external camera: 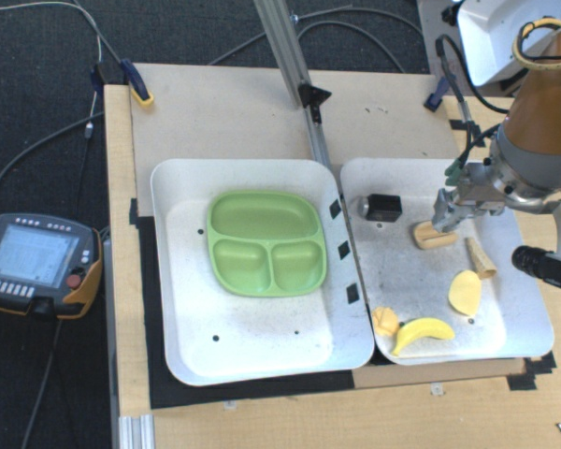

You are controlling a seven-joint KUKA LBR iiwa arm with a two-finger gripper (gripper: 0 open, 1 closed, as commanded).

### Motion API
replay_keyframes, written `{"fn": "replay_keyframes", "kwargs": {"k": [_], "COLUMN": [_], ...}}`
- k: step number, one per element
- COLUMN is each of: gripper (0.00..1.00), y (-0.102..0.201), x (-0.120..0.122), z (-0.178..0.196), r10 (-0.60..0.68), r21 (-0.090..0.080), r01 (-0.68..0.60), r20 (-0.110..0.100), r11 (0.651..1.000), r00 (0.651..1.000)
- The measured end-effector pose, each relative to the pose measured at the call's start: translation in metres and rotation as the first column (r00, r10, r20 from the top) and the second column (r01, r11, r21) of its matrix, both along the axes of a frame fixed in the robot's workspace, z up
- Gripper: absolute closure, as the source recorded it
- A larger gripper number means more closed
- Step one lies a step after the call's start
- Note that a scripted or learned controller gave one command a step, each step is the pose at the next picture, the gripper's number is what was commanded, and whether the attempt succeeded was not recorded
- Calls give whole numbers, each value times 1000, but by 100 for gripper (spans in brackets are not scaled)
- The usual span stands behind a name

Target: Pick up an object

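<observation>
The right bin [533,321] holds several small items. Among them are a black block [383,207], a tan wooden piece [435,238], a tan stick [480,257], a pale yellow slice [465,293], a banana [424,332] and a small yellow chunk [385,321]. My gripper [447,217] hangs low over the bin's far middle, directly above and slightly right of the tan wooden piece, close to it. Whether it touches the piece is unclear. The grey arm with its orange band [542,110] comes in from the right.
In the left bin [182,344] lies a green divided plate [266,242]. A metal pole [285,36] slants down to the seam between the bins. A teach pendant [37,265] and cables lie off the bench at left. Blue clamps [136,82] grip the board's far corners.
</observation>
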State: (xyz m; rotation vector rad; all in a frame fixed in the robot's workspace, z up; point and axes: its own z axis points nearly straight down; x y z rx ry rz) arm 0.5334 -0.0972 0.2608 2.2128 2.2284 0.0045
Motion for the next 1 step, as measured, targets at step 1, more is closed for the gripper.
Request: {"fn": "replay_keyframes", "kwargs": {"k": [1], "gripper": [100], "y": [60], "x": [15], "z": [-4], "r10": [-2], "r21": [-1], "r01": [2], "r20": [-1], "r11": [1000], "r00": [1000]}}
